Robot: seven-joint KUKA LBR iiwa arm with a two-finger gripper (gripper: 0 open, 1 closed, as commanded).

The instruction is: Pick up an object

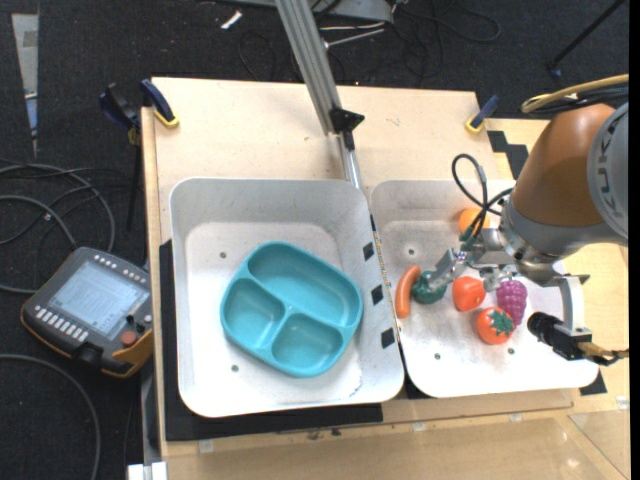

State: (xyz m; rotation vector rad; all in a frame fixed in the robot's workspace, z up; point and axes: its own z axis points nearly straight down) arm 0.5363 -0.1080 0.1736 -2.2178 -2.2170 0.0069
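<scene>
Apparently the gripper hangs low in the right bin just above the dark green toy, which lies slightly to its lower left beside the orange carrot; its grip state I cannot tell.

A single fixed camera was set high above the surface and was aimed down at a slant, from moderate distance. Both white bins were taken in whole, the left bin and the right bin, with dark floor seen beyond. The arm was framed entering from the right.
</scene>
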